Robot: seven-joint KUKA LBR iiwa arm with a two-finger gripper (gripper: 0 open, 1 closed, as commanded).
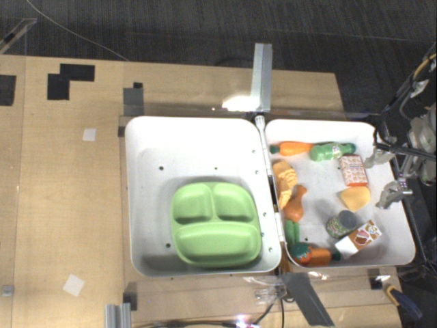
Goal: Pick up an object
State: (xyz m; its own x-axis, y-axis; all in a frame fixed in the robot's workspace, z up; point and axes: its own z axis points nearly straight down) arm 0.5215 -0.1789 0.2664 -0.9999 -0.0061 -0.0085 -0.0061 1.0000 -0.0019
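While two white bins [136, 183] are borne by the wooden desk [61, 203] on dark carpet [171, 12], the claw [388, 176] is seen open, holding nothing.

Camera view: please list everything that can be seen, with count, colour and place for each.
bins: 2, white, side by side on the bench
divided tray: 1, green, in the left bin, toward its near side
carrot: 1, orange, far end of the right bin
bottle: 1, green, beside the carrot
packet: 1, red and white, just below the bottle
wedge: 1, yellow, right bin, middle right
can: 1, grey, below the wedge
carton: 1, white and red, near right corner
drumstick: 1, brown-orange, along the left wall
gripper: 1, grey, over the right bin's right edge
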